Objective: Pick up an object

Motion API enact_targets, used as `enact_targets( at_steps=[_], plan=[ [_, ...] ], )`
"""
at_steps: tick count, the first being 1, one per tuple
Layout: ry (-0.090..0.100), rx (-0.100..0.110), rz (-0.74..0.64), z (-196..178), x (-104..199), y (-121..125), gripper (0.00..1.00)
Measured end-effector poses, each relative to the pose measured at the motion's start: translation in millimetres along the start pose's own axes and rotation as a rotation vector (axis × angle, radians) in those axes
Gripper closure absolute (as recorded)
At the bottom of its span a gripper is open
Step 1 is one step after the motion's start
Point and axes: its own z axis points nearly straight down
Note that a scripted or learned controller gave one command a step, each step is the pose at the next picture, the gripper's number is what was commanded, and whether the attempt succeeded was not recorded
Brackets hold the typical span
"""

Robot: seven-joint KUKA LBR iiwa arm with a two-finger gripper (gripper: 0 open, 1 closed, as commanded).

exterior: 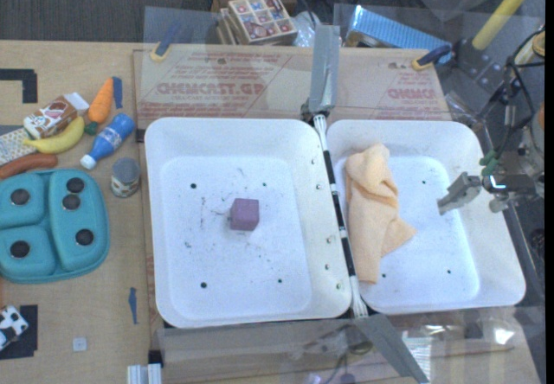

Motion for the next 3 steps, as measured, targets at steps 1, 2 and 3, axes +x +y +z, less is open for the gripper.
enact_targets(
  at_steps=[1, 2, 3],
  plan=[
    [0.000, -0.001, -0.048, 106, 32, 29, 0.00],
    [0.000, -0.014, -0.088, 193, 31, 31, 0.00],
    [-0.003, -0.016, -0.175, 193, 29, 88, 0.00]
  ],
)
